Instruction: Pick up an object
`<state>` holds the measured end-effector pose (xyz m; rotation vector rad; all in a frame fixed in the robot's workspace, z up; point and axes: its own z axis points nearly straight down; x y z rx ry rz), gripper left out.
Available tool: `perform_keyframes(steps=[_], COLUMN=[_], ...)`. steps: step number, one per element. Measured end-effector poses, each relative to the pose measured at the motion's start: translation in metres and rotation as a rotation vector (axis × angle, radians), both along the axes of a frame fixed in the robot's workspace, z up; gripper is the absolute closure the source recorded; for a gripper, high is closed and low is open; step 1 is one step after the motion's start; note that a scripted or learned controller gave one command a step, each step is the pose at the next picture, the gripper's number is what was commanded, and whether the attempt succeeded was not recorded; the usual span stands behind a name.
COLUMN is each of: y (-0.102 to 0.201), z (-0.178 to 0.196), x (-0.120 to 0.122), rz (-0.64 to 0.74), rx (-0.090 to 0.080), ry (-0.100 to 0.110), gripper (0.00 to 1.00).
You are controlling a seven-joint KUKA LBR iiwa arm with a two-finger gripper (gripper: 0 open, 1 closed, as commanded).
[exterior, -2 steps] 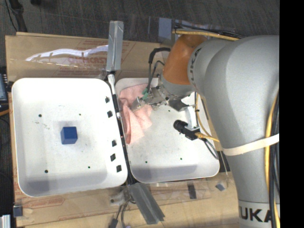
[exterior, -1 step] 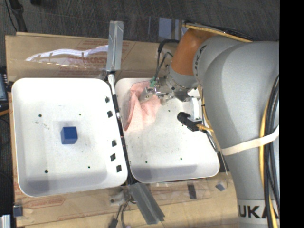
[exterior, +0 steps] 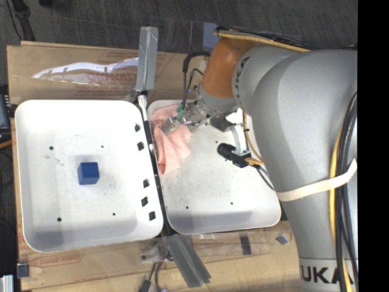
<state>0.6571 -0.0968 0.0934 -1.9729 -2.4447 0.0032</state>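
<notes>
A pink cloth (exterior: 171, 146) lies crumpled in the right bin (exterior: 209, 215), against its left wall near the far corner. A blue cube (exterior: 89, 173) sits in the left bin (exterior: 36, 163), left of its middle. My gripper (exterior: 177, 119) reaches down at the far left of the right bin, its tip right at the top edge of the pink cloth. The wrist and the orange band cover the fingers from above.
A grey divider bar (exterior: 148, 59) runs between the bins at the back, and another grey bar (exterior: 185, 260) sticks out at the front. The arm's big grey body (exterior: 304, 139) overhangs the right bin's right side. Cardboard lies under the bins.
</notes>
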Motion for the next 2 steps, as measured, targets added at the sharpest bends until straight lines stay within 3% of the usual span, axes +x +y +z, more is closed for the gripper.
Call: perform_keyframes(steps=[2], y=[0.0000], z=[0.0000], x=[0.0000], rz=[0.000], rx=[0.000], ry=[0.000], gripper=[0.00])
